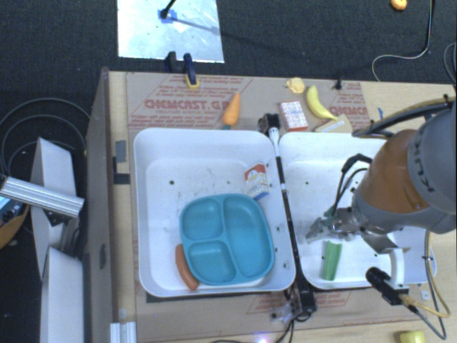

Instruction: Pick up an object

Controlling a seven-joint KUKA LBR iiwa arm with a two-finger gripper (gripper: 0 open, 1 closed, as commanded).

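Bench: brown cardboard-covered top point(214, 95) on dark carpet, bearing two shallow white bins side by side.

Left bin point(153, 191): holds a blue divided tray point(225, 238), an orange sausage-shaped piece point(186, 266) touching the tray's lower left edge, and a small white-and-red carton point(255, 181) just above the tray.

Right bin point(307, 170): upper half bare. Holds a green block point(331, 260), upright-lying, near the bin's front wall.

Arm point(407, 184): grey with orange band, entering from the right, covering much of the right bin's right side.

Gripper point(330, 227): metal fingers low in the right bin, directly above the green block's top end; how wide they stand cannot be told, and nothing is seen between them.

Behind the bins, on the cardboard: carrot point(230, 110), banana point(318, 103), small box point(293, 115).

Risks, as judged: the block lies close to the front wall, so a descent slightly off could strike the wall or nudge the block against it; fingers closing on one end alone may tip the block out.

Room: open floor lies above and left of the block; the divider between the bins is near on the left.
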